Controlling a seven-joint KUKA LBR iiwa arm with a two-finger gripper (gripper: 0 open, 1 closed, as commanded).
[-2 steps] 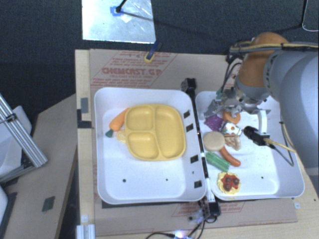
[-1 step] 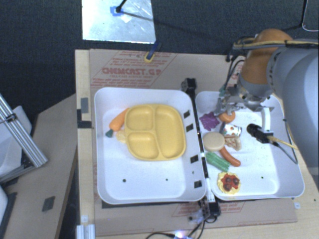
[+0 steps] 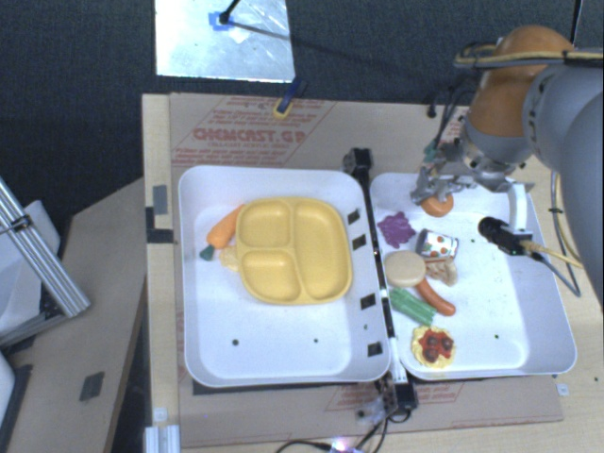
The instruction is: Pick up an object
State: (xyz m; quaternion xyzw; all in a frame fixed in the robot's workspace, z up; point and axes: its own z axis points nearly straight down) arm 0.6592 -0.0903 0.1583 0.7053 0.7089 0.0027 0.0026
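Note:
My gripper (image 3: 435, 194) is low over the far left part of the right bin (image 3: 528, 347). A small orange toy piece (image 3: 439, 205) sits right at its tip, touching or nearly touching it. Nearer in that bin lie a purple grape bunch (image 3: 396, 226), a small colourful can (image 3: 437, 244), a round beige bun (image 3: 406, 269), a tan piece (image 3: 444, 273), a red sausage (image 3: 437, 297), a green vegetable (image 3: 411, 306) and a yellow pizza slice with red spots (image 3: 432, 345).
The left bin (image 3: 274, 357) holds a yellow divided plate (image 3: 288, 250), with a carrot (image 3: 224, 226) and a small green piece (image 3: 206, 251) at its left. A black-clipped divider (image 3: 373, 253) separates the bins. The right bin's right half is bare floor.

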